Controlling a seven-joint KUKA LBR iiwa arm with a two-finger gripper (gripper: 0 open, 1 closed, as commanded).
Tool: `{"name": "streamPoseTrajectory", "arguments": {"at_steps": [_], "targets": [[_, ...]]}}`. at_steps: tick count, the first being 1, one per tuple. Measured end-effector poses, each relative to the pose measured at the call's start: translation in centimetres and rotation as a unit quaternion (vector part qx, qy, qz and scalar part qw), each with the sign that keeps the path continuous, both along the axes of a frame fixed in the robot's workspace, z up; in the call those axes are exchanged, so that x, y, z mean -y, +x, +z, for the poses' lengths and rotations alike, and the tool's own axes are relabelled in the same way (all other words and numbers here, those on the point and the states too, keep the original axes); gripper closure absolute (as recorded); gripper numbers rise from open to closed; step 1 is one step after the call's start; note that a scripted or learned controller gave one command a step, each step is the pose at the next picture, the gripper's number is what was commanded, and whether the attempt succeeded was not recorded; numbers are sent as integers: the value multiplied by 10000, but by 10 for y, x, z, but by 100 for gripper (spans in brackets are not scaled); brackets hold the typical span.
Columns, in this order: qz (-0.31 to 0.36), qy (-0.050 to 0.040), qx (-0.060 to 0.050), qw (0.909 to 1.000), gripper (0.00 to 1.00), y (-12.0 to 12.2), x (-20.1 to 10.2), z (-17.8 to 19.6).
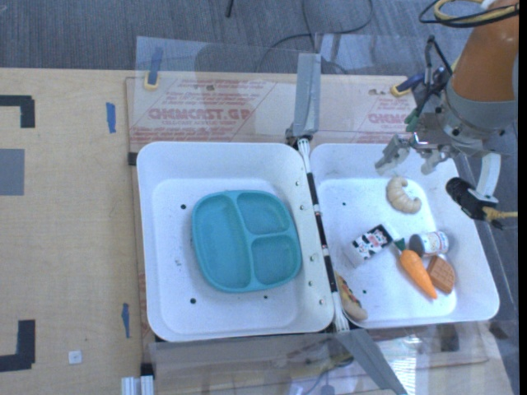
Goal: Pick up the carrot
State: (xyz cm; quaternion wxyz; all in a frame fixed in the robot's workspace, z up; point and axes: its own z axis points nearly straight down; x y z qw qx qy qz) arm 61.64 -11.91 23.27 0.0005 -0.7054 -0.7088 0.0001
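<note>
The gripper (409, 156) hangs open and empty at the right bin's 12 o'clock. The carrot (418, 273) at 5 o'clock touches a cracker (442, 275); fingers may snag both.

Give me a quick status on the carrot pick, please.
Pincer open above croissant. Carrot lies untouched, wedged between cracker and can.

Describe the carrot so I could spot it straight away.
Look in the right-hand white bin, toward its near right corner. The carrot lies there slanted, touching a brown waffle-like piece and just below a small can. It is the only bright orange, tapered thing.
</note>
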Motion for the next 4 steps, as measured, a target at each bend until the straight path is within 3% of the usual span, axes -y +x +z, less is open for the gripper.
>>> {"name": "streamPoseTrajectory", "arguments": {"at_steps": [1,2,3,4], "targets": [[232,-2,7,9997,0,-69,13,-50],[279,46,45,9996,0,-119,32,-121],[245,8,69,9997,100,-119,36,-112],[243,8,69,9997,0,-119,37,-112]]}}
